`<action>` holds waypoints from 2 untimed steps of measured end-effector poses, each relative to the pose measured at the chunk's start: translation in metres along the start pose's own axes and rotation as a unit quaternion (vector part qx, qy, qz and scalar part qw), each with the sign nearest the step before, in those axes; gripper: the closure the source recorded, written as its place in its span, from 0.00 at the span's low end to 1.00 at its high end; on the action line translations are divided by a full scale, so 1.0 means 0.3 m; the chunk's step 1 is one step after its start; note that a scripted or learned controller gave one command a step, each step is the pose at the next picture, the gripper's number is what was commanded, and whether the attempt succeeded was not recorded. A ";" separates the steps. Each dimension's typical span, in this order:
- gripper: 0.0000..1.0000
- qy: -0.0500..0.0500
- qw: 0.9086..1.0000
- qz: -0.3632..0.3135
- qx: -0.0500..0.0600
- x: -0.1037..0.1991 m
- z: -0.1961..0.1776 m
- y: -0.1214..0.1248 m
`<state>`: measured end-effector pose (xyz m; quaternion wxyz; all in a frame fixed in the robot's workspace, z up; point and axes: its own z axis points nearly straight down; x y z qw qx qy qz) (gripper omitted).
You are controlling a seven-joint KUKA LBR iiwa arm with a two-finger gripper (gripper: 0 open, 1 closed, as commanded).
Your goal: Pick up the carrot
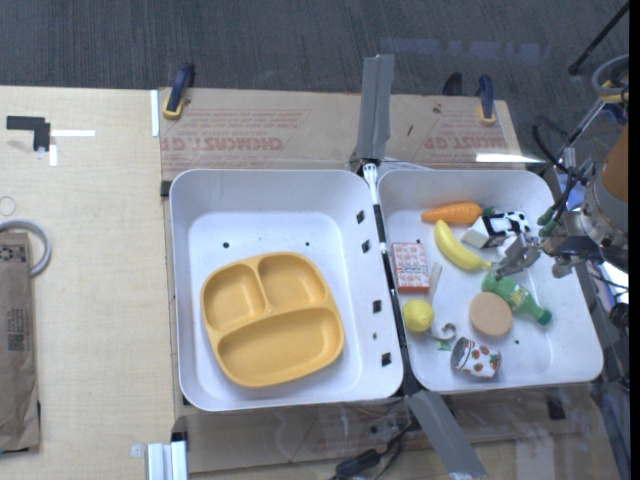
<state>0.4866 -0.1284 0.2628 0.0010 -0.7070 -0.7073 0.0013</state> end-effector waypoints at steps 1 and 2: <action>0.00 -0.001 0.999 -0.054 -0.001 0.009 0.066 0.185; 0.00 0.000 1.000 0.010 0.001 0.339 0.242 0.084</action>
